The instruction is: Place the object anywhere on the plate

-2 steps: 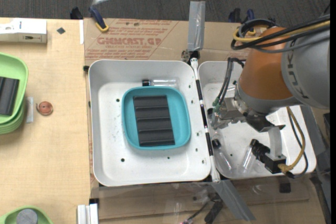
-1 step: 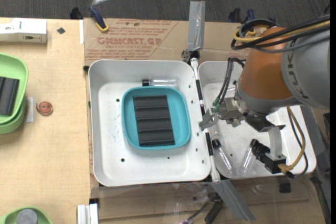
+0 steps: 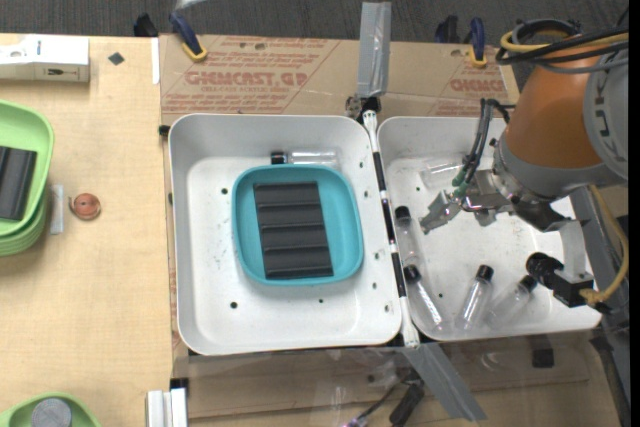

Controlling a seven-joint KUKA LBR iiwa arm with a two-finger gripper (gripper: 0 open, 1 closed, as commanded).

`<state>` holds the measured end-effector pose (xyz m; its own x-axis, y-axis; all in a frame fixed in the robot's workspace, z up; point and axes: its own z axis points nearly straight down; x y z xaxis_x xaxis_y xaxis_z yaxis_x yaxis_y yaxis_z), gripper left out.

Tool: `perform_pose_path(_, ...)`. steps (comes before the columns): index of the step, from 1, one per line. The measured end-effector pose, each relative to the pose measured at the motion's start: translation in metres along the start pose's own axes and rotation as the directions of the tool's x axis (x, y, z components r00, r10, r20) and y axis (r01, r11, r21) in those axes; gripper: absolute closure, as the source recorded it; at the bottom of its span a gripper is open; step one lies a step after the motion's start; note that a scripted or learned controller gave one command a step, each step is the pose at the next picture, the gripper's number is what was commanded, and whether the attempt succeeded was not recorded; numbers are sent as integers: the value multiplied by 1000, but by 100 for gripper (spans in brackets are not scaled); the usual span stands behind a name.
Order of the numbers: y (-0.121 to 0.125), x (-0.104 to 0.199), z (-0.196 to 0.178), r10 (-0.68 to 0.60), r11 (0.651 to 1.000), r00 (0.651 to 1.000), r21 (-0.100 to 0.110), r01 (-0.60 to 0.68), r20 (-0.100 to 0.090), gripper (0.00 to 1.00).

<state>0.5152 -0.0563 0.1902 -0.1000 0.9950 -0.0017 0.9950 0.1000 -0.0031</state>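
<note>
arm: reaching in from right, wrist bent leftward | gripper [image 3: 436,214]: low, pointing left

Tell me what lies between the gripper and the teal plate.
In the camera view, between the gripper and the teal plate lie the bins' adjoining rims and a small black-capped vial.

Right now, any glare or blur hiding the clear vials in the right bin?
Camera view: sharp overall; the clear vials wash out against the white right bin, only their black caps reading clearly; soft shadow under the pincer; the teal plate shows mild sheen, no hard glare.
</note>
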Motion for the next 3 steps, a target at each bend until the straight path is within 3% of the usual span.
perform_pose_path(1,26,-9,-45,54,999,999,-1,-54,0,0)
perform_pose_path(2,-47,-85,-56,112,994,994,0,-112,-1,0)
perform_pose_path(3,-51,-134,-250,162,987,987,0,-162,0,0)
